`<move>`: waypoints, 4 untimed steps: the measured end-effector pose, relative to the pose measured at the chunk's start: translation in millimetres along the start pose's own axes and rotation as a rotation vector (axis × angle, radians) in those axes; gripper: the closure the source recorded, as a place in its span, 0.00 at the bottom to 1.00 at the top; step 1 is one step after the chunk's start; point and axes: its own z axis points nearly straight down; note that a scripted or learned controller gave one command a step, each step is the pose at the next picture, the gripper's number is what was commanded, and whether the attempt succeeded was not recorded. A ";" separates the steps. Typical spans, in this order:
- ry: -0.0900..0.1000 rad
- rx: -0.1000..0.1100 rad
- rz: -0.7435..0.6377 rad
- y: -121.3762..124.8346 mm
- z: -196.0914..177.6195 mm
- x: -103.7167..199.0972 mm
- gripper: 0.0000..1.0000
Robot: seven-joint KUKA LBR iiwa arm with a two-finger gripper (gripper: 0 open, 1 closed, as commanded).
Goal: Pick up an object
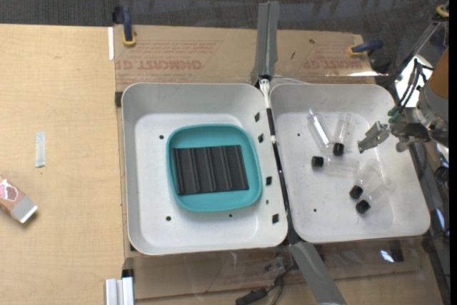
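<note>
Several clear plastic vials with black caps lie in the right bin [307,221]. One vial [318,129] lies slanted near the bin's middle top, with a second vial [343,131] just right of it. Two more vials [371,178] lie lower right, their caps pointing down-left. A loose black cap [317,161] sits near the centre. My gripper [389,139] hangs over the right part of this bin, above and to the right of the vials. Its fingers are spread open with nothing between them.
The left bin [143,175] holds a teal tray [212,168] with a dark ridged insert. A metal divider bar [268,46] runs between the bins at the back. On the wooden bench at the left lie a small strip [40,150] and a packet [16,201].
</note>
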 end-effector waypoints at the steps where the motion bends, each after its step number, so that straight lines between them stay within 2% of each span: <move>1: 0.000 -0.001 0.127 54.4 105.4 43.0 0.00; 2: -0.001 0.000 0.127 54.0 97.1 42.6 1.00; 3: -0.001 0.000 0.127 54.0 97.0 42.6 0.00; 4: -0.002 -0.002 0.091 99.4 104.7 22.5 0.00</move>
